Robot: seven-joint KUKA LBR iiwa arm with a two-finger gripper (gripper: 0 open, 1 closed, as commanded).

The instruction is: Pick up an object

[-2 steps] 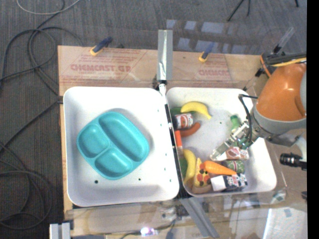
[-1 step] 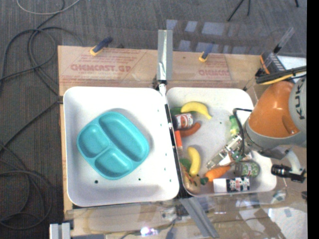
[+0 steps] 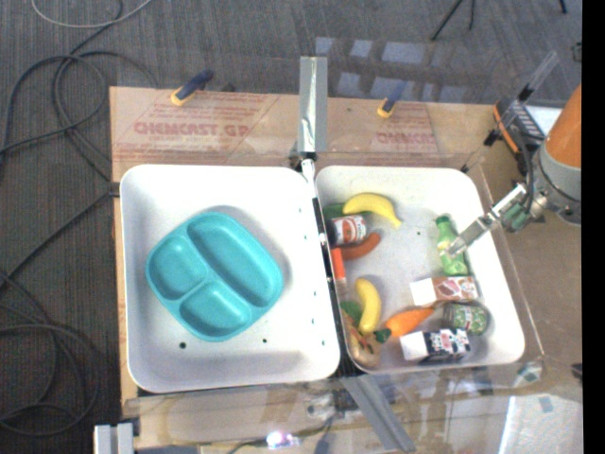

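Reaching in over the right bin (image 3: 492, 206), the end effector (image 3: 460, 245) touches the green bottle's (image 3: 450, 244) right side; bottle lies lengthwise toward the bin's near wall; grip state unclear.

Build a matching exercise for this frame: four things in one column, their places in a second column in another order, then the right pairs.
Things:
1. teal divided plate
2. green bottle
3. carrot
4. upper banana

Places:
A. right bin's far part, near its middle
B. left bin
C. right bin's near part, beside the lower banana
D. right bin's right side, at the gripper

Pairs: 1-B, 2-D, 3-C, 4-A
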